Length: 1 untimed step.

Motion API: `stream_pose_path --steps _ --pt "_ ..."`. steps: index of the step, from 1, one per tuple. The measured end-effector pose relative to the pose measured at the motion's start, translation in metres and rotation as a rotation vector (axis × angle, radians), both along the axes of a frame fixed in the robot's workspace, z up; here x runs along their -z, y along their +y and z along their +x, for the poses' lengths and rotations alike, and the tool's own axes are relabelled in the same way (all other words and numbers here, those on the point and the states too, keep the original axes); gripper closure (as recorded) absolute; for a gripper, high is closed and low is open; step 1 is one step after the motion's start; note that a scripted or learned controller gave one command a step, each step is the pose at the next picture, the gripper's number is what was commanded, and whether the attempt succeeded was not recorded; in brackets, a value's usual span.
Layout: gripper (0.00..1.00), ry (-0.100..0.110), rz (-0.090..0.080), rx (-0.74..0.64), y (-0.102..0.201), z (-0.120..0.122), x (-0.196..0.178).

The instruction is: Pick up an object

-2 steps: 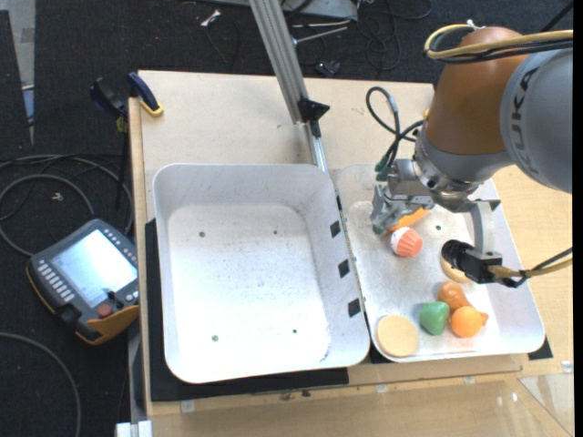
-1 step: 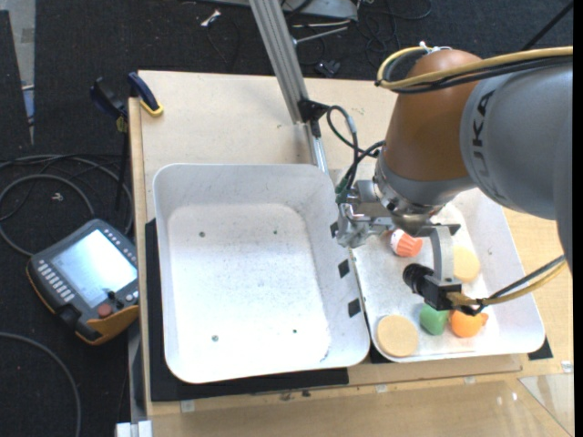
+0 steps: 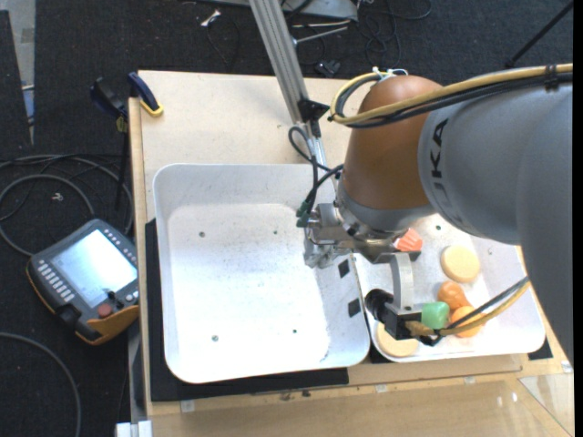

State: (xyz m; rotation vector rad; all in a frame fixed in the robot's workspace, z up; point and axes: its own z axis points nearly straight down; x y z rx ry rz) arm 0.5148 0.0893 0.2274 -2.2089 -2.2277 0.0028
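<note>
My gripper (image 3: 321, 244) hangs low over the divide between the two bins, under the big orange-banded wrist. The right bin (image 3: 510, 340) holds a pale yellow round piece (image 3: 460, 262), an orange ball (image 3: 453, 293), a green block (image 3: 435, 314), a second orange piece (image 3: 468, 322), a coral-red piece (image 3: 411, 241) half hidden by the wrist, and a cream flat piece (image 3: 397, 343) at the front edge. All of these lie to the right of the gripper, apart from it. I see nothing held in the gripper. The arm hides much of the right bin.
The left bin (image 3: 166, 194) shows only its speckled white floor. A grey slanted pole (image 3: 282, 53) rises behind the bins. A blue and yellow clamp (image 3: 144, 94) sits at the bench's back left corner. A teach pendant (image 3: 86, 280) lies on the floor to the left.
</note>
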Motion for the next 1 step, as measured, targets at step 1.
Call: stream_pose_path --steps 1 --pt "0.0 -0.003 -0.002 0.009 -0.0038 0.0014 -0.0007"
